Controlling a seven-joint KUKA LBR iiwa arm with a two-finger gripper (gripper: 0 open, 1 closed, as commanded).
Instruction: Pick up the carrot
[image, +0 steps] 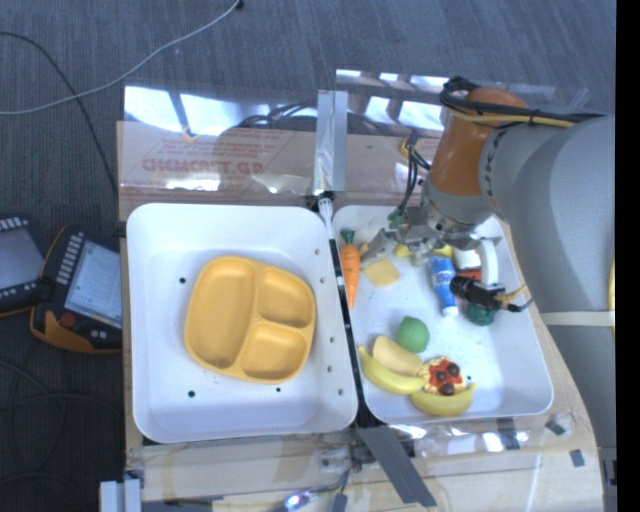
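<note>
Carrot (349, 274): an orange root with a green top at its far end, lying lengthwise along the left wall of the right bin (530, 395), just beside the divider between the two bins. Nothing lies on it.

The arm (540, 200) comes in from the right, its grey bulk covering the right bin's far right corner, the orange band (462, 150) above the wrist. The gripper (415, 238) hangs low over the far end of the right bin, to the right of the carrot's green top and apart from it. Whether its fingers are open or closed cannot be told.

The left bin (160, 400) holds a yellow divided plate (250, 318). In the right bin, bananas (400, 368) lie near the front with a small red-spotted item (445, 375) on them; a green ball (413, 332) sits beyond them. A blue-and-white tube (443, 283) lies under the wrist, and a pale yellow block (381, 272) rests just right of the carrot.
</note>
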